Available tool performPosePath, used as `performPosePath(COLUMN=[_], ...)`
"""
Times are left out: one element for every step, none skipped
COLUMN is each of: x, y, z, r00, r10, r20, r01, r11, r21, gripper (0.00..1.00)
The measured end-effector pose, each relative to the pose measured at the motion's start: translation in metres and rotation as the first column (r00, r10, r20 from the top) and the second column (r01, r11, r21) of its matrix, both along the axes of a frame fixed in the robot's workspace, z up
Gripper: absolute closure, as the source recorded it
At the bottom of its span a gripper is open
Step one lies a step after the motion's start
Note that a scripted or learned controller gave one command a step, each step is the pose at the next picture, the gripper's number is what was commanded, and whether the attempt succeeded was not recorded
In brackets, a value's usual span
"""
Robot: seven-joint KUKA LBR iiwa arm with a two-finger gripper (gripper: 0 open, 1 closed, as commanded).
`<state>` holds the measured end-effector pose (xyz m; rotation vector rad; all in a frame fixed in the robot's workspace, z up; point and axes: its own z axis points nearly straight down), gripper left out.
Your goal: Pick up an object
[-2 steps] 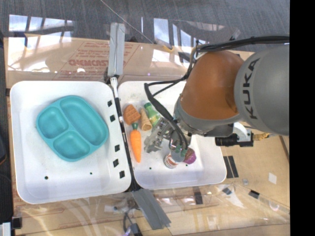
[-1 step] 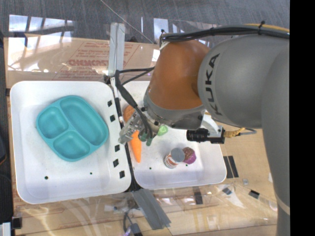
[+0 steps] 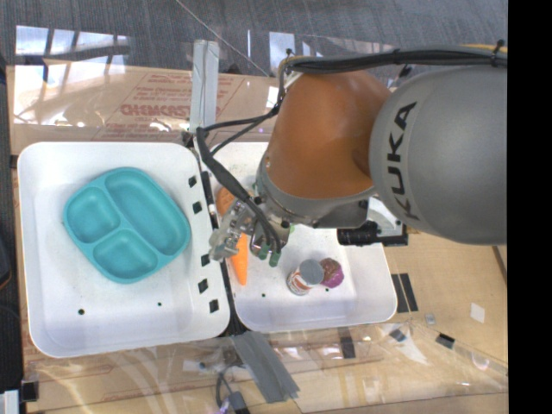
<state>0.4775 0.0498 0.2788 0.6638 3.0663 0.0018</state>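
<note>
Item 1: left bin point(image 3: 34, 257), white and shallow, left half of the frame. Holds a teal divided plate point(image 3: 127, 222) with three compartments, lying flat and slightly turned.

Item 2: right bin point(image 3: 379, 304), white, lower centre to right, touching the left bin along a shared edge marked with black tabs. Much of it is covered by the arm.

Item 3: arm point(image 3: 431, 162), grey with an orange band, entering from the right and filling the upper right of the frame, cables running over its top.

Item 4: gripper point(image 3: 246, 238), centre of the frame, low over the left part of the right bin. Whether its fingers are wide or narrow cannot be told from this angle.

Item 5: orange carrot-shaped object point(image 3: 241, 266), lying in the right bin directly under the gripper, its tip pointing toward the lower edge; contact cannot be judged.

Item 6: small round can point(image 3: 302, 279) and purple object point(image 3: 331, 272), touching each other, right of the carrot-shaped object.

Item 7: bench point(image 3: 155, 102), brown, printed sheet beyond the bins.
</note>
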Motion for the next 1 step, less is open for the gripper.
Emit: performPosePath(x=[-0.0022], y=[0.0009], z=[-0.0902], r00=[0.999], r10=[0.034], r20=[-0.011], r01=[-0.034], r11=[0.999], r21=[-0.001], gripper=[1.00])
